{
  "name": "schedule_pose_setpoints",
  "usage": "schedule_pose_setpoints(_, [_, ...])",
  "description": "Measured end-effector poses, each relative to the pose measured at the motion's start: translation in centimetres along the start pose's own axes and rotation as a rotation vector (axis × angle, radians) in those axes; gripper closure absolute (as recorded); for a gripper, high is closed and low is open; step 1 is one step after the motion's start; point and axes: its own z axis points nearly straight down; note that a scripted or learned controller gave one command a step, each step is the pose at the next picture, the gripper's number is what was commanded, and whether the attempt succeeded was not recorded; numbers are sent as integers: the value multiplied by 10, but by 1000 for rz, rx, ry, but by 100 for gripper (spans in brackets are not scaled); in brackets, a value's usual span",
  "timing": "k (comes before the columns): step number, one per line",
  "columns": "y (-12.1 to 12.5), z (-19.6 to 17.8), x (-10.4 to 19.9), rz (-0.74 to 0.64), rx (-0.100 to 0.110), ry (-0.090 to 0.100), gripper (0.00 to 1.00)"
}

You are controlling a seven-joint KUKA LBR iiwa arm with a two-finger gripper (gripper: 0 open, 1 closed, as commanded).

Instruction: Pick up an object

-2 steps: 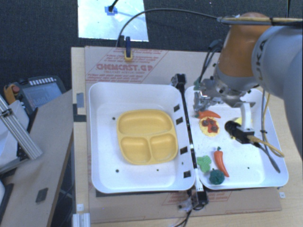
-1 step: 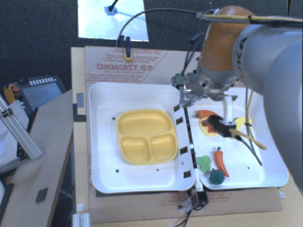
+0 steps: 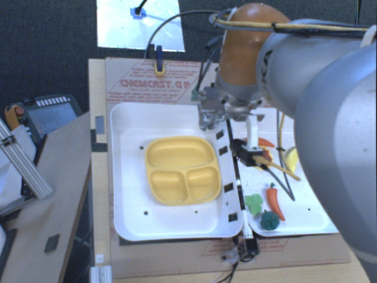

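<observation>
Nearest you, at the lower right of the frame, the carrot (image 3: 275,201) and green toys (image 3: 254,203) lie in the right bin (image 3: 306,220), unpicked. Farther up, the gripper (image 3: 210,118) hovers at the bins' divider; you cannot tell its opening. Everything remains.

Red print "CHEMCAST" followed by partial letters, maybe "G P", on brown cardboard sheet (image 3: 154,82) behind left white bin (image 3: 126,158); right end hidden by arm. Smaller line of red text above it, too small to read. Faint marks on pendant device (image 3: 52,118) at left edge, unreadable.
</observation>
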Motion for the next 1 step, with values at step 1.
schedule_pose_setpoints(1, [-1, 0, -2, 3, 1, -1, 0])
